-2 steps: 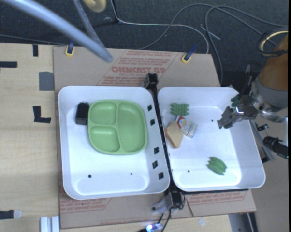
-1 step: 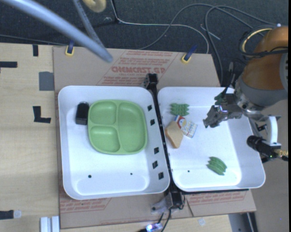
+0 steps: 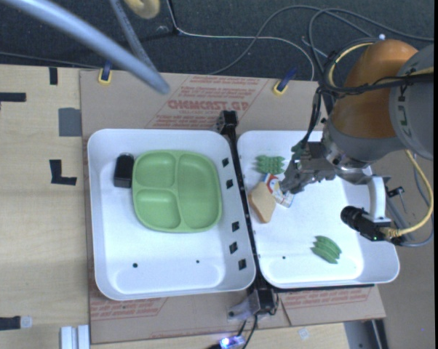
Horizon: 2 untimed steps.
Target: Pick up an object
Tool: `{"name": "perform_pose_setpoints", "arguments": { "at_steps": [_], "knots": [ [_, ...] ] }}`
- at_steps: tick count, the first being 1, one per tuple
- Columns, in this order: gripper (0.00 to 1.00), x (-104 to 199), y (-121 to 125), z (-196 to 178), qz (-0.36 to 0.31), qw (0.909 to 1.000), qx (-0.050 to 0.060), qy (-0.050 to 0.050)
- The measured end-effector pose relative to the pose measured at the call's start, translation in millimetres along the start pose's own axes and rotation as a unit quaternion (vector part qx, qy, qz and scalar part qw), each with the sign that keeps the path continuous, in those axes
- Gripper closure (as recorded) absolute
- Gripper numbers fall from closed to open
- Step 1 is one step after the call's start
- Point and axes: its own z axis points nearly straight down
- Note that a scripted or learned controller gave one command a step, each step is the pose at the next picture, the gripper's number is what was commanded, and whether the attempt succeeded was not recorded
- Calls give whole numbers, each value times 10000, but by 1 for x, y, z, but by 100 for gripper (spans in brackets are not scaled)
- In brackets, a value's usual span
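Note:
My gripper [image 3: 287, 187] hangs over the left part of the right bin [image 3: 350, 271], reaching in from the right. Just under and left of its tip lies a tan bread-like piece [image 3: 261, 205] with a small white, red and blue item [image 3: 280, 195] against it. A green leafy toy [image 3: 270, 164] rests close above the tip near the bin's back. A green pea pod [image 3: 326, 249] lies toward the bin's front right, apart from the gripper. I see nothing lifted between the fingers.
The left bin [image 3: 110, 267] holds a green divided plate [image 3: 177, 190] and a small black block [image 3: 123, 170] at its left. A black divider [image 3: 237, 202] separates the bins. Cables run across the dark area behind the bench.

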Motion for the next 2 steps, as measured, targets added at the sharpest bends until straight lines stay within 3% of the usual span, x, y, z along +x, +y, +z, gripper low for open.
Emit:
{"name": "perform_pose_setpoints", "arguments": {
  "at_steps": [2],
  "knots": [
    [100, 119, 27, 19, -1, 10000, 3, -5]
  ]
}}
